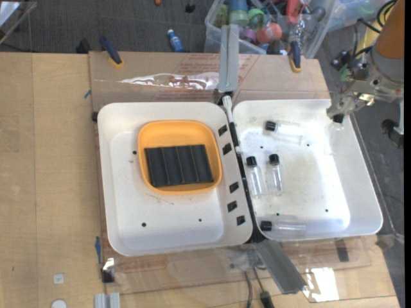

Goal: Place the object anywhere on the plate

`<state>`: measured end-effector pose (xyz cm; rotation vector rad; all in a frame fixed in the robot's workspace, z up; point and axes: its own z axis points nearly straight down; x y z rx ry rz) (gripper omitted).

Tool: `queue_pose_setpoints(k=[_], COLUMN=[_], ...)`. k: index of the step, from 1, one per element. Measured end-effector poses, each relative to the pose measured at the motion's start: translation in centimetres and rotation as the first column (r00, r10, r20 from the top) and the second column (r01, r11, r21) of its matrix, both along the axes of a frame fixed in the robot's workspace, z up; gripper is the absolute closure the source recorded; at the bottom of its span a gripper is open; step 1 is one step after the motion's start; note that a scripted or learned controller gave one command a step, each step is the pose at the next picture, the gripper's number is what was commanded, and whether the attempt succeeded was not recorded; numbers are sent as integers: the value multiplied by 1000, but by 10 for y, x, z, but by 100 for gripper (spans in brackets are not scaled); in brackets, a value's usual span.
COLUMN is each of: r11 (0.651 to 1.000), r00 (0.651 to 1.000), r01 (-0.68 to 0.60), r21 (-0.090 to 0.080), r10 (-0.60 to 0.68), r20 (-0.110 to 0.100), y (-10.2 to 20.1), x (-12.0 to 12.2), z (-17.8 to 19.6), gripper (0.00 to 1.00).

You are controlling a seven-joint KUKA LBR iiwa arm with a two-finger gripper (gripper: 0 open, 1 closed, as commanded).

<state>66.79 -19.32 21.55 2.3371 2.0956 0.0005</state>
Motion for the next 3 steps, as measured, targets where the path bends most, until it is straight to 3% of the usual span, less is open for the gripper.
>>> queue_pose_setpoints(k=[1,2,3], r11=[1000,991,990], r00=[1000,991,990], r01=[0,-133,-138], r21=[0,-1,-3], r10=[0,133,138], r20=[0,1,3], y=[0,-23,-21], x=[0,-1,0], z=[0,92,102], gripper=[0,0,100])
